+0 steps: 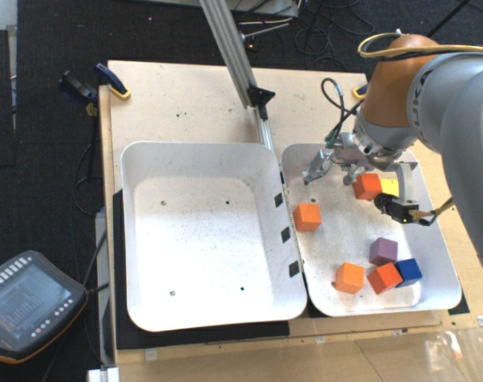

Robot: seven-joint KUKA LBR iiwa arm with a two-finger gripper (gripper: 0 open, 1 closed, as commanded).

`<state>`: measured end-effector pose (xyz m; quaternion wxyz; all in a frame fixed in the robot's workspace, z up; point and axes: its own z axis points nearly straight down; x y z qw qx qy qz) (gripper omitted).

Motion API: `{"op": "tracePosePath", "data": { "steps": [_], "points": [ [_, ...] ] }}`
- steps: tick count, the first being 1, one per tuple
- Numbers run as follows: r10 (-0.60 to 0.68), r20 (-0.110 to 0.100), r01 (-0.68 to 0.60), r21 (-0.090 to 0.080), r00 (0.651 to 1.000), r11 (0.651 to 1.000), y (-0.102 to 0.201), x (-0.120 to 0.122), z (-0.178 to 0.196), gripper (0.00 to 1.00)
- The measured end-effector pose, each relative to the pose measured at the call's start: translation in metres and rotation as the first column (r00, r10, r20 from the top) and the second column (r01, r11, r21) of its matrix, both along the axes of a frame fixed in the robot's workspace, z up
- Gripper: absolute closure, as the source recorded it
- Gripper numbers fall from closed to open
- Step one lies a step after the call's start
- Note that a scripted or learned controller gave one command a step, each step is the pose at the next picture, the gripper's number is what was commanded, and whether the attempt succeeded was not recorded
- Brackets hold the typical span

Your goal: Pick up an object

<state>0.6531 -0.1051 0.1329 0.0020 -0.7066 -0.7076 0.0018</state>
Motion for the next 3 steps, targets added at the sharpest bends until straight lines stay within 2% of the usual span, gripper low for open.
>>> {"op": "tracePosePath", "data": {
  "steps": [1,2,3],
  "points": [
    [-0.003,0.008,0.003,-0.001,1.0,1.0,-0.001,0.002,0.014,1.0],
    [-0.002,0.012,0.002,-0.002,1.0,1.0,-0.009,-0.003,0.068,1.0],
    [0.001,0.014,-0.001,-0.002,1.0,1.0,-0.004,0.004,0.13,1.0]
  ]
}}
